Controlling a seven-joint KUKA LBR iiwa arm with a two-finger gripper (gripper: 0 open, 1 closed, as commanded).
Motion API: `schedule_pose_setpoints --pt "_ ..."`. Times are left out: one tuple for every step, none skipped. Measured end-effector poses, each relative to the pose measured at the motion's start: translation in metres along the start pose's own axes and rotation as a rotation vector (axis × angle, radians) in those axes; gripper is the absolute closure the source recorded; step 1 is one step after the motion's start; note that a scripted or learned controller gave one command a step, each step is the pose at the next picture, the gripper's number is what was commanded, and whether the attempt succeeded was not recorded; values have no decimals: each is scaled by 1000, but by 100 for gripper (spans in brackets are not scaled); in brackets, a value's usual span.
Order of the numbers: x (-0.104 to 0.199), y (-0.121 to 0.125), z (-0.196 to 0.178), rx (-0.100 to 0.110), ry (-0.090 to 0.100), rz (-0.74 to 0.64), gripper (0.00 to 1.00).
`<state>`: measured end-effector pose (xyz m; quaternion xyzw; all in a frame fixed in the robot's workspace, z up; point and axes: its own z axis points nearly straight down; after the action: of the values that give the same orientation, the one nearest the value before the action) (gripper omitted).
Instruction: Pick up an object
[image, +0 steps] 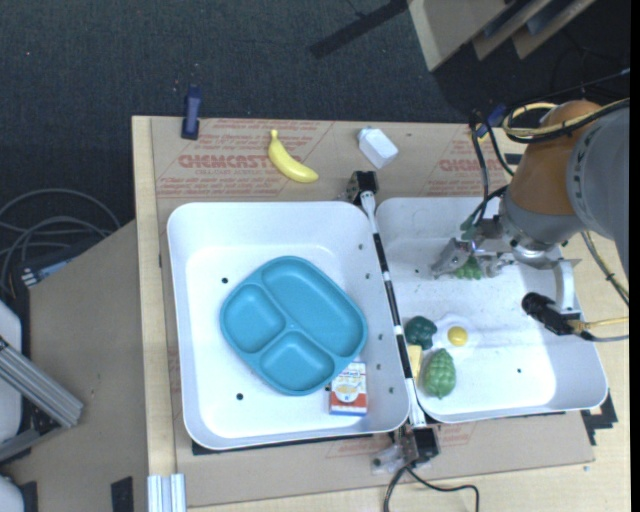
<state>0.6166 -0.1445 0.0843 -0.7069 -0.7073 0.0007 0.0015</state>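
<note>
Dark carpet (80, 60) surrounds a cardboard-covered worktop (158, 190) that carries two white bins side by side.

A small green thing (468, 268) lies in the far part of the right bin (520, 392), and the hand (462, 262) is right at it, low over the bin floor. Whether the hand is open or closed, and whether it has hold of the green thing, cannot be told from this angle. The grey arm (600, 170), with its orange band (545, 175), comes in from the right over the bin's far corner.

Nearer in the same bin, close to the wall shared with the left bin, sit a dark green piece (420, 330), a small yellow piece (457, 337) just beside it, and a pale green bumpy piece (438, 372) in front of both.

In the left bin (200, 260) a blue divided plate (292, 322) lies flat near the middle. A small orange-and-white carton (348, 390) stands at the plate's near right edge, by the shared wall.

Beyond the bins, on the bare cardboard, lie a banana (290, 160), a white block (377, 147) and, near the far left corner, a small blue item (191, 112). Grey cables (40, 240) coil on the floor to the left.
</note>
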Motion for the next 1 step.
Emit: schedule_pose_setpoints --pt "-26 27 -1 -5 -2 0 0"
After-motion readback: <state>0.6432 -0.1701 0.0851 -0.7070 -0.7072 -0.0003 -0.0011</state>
